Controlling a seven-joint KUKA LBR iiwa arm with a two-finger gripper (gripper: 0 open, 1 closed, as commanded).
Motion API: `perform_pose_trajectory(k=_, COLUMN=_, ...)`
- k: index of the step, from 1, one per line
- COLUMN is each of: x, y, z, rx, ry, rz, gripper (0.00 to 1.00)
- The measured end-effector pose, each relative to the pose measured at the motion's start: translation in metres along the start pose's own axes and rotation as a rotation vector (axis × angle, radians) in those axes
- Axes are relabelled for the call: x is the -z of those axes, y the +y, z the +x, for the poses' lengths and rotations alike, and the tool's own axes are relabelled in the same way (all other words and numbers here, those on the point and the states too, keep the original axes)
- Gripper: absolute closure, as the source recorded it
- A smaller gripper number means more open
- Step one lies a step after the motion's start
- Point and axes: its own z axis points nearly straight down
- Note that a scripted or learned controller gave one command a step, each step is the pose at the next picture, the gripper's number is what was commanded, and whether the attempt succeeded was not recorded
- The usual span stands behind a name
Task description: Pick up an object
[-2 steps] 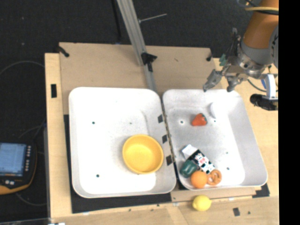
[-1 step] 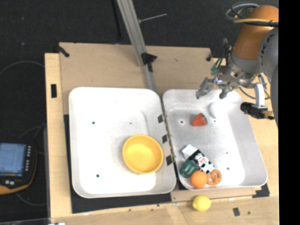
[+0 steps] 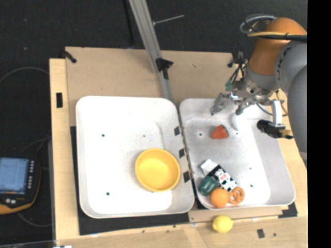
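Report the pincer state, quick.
Pincer: open, holding nothing, above the right bin's far end, beyond the red object.

Two white bins (image 3: 93, 112), one yellow bowl (image 3: 157, 169), one lemon (image 3: 222, 223).

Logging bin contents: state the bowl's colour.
Yellow; the bowl shows plainly in the camera view, left bin.

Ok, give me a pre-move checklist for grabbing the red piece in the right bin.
1. Red piece lies alone on the floor of the right bin: ok.
2. Claw stands over the bin's far edge, beyond the red piece, not above it: not ok.
3. Claw holds nothing: ok.
4. Claw open enough for the piece: cannot tell.
5. Orange ball and the cluster near the front corner lie apart from the red piece: ok.
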Motion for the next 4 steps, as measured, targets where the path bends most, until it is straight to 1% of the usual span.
perform_pose_trajectory(k=1, x=0.015, y=0.002, z=-0.001, rx=0.003, ry=-0.004, rz=-0.008, gripper=1.00)
perform_pose_trajectory(k=2, x=0.081, y=0.004, z=-0.002, rx=0.001, ry=0.002, rz=-0.012, gripper=1.00)
perform_pose_trajectory(k=3, x=0.084, y=0.004, z=-0.002, rx=0.003, ry=0.003, rz=-0.006, gripper=1.00)
perform_pose_trajectory(k=4, x=0.077, y=-0.015, z=0.039, rx=0.000, ry=0.002, rz=-0.003, gripper=1.00)
